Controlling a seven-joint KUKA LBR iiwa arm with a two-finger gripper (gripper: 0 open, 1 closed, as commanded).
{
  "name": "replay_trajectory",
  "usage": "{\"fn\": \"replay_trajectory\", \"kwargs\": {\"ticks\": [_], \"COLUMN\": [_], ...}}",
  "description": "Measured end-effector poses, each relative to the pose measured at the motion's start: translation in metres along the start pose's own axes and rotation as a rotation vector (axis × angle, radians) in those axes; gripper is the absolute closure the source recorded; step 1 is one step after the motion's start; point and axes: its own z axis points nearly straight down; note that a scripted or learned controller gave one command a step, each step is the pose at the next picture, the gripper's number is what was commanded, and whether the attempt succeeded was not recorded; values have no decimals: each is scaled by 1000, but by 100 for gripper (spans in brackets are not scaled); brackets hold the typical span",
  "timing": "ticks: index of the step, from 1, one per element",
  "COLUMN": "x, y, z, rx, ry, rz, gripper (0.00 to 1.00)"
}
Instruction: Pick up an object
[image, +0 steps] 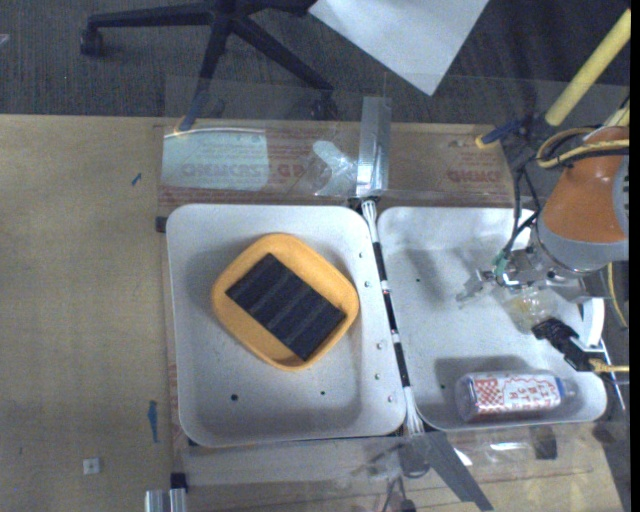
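A wooden bench carries two white bins side by side, with an office chair's legs on dark carpet beyond it. The left bin (200, 400) holds a yellow pad (285, 300) with a dark ribbed centre, lying flat near the middle. The right bin (430, 240) holds a bottle (512, 394) with a red-and-white patterned label, on its side along the near wall, cap end pointing right. The gripper (492, 280) hangs over the far half of the right bin, apart from the bottle and with nothing visible between its fingers; whether they are spread or closed I cannot tell from this angle

The bottle looks the likelier target, being in the bin under the arm. To grasp it well, the arm should come toward the near wall, turn the wrist so the fingers straddle the bottle across its short axis, and descend over the label's middle. The bin wall sits just beside it, so the near finger needs room, and a round body may roll if touched off-centre
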Motion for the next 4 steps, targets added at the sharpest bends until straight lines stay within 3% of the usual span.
{"fn": "replay_trajectory", "kwargs": {"ticks": [1,2,3,4], "x": [-15,-23,-9,-37], "y": [25,30,13,31], "z": [14,13,26,-13], "rx": [6,1,-2,4], "ry": [19,22,-6,23], "rz": [-67,-181,-318,-244], "gripper": [0,0,0,0]}}
